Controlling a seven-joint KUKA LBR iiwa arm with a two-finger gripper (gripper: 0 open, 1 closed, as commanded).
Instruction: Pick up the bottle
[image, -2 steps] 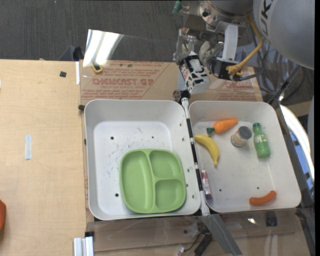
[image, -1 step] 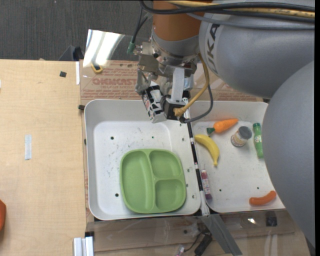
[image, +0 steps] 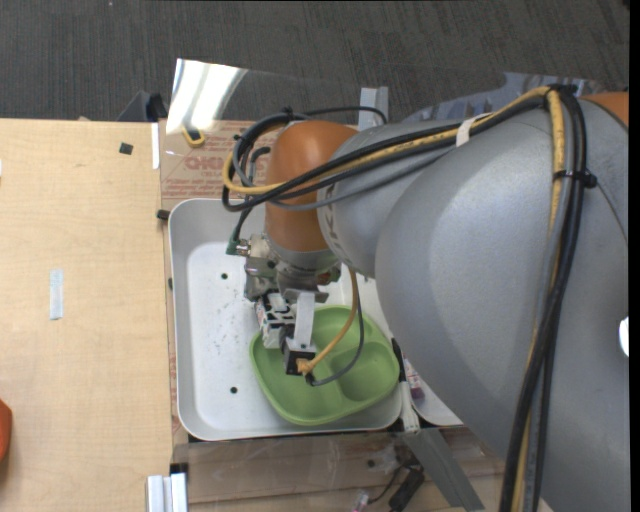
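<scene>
My gripper (image: 286, 335) hangs low in the white bin (image: 205, 330), at the left rim of a green bowl (image: 345, 385) that lies in the bin's near right corner. Its tip reaches over the bowl's inner wall. A yellow cable loops from the wrist down into the bowl. The orange band (image: 300, 190) and the big grey arm (image: 480, 280) cover the right half of the bin. A small pale object (image: 414, 388) peeks out under the arm by the bin's right edge; I cannot tell whether it is the bottle.
A bare wooden surface (image: 80, 300) lies left of the bin, with a small pale strip (image: 56, 294) on it and a red-orange thing (image: 3, 432) at the left edge. Cardboard (image: 200, 165) sits behind the bin. The bin's left floor is bare white.
</scene>
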